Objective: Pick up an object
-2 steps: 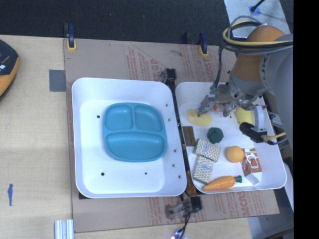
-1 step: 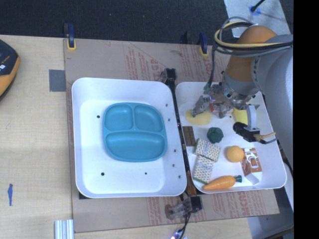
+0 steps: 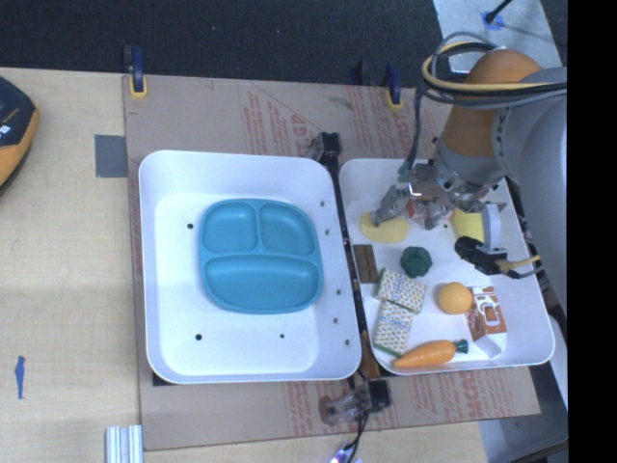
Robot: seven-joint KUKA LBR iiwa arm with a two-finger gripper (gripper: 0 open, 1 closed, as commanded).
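Note:
My gripper (image 3: 410, 205) hangs low over the back of the right bin (image 3: 540, 355), just above and behind a pale yellow piece (image 3: 384, 229). A yellow block (image 3: 469, 225) sits right of the gripper. Nearer the front lie a dark green ball (image 3: 415, 260), an orange fruit (image 3: 453, 298), two patterned packets (image 3: 401, 290) (image 3: 392, 327), a carrot (image 3: 424, 355) and an orange-and-white box (image 3: 487, 317). Nothing shows as held.
The left bin (image 3: 164, 345) holds a blue divided plate (image 3: 260, 256). A dark rail with clamps (image 3: 352, 258) runs between the two bins. The grey arm with its orange band (image 3: 482, 104) comes in from the upper right. Wooden bench lies left of the bins.

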